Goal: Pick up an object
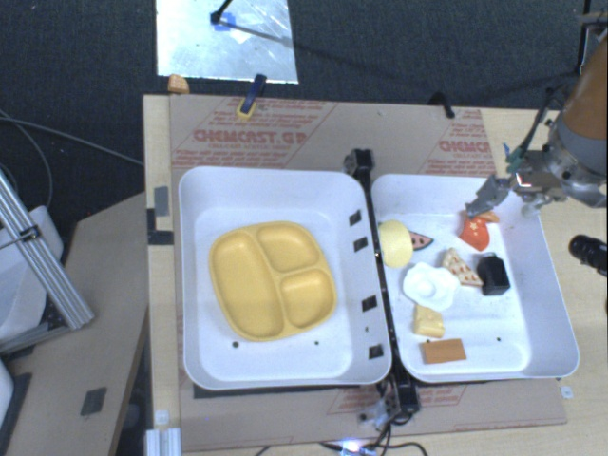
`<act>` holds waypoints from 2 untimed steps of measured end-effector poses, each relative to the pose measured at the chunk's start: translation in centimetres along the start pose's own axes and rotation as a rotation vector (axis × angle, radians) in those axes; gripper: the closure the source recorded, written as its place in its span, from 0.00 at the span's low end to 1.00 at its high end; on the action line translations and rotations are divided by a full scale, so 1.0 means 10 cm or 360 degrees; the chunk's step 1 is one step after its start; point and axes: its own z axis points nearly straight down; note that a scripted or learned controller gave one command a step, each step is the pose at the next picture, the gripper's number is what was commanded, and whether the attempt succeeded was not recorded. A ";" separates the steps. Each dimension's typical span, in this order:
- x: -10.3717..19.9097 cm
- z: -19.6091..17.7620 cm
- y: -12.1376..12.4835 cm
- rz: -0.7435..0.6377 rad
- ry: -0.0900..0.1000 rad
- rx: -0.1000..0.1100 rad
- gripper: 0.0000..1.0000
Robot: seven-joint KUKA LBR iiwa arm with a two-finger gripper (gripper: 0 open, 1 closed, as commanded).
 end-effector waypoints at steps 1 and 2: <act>-0.30 1.83 0.31 0.0004 0.0001 0.0014 0.00; -0.65 1.40 0.80 -0.0001 -0.0006 -0.0014 0.00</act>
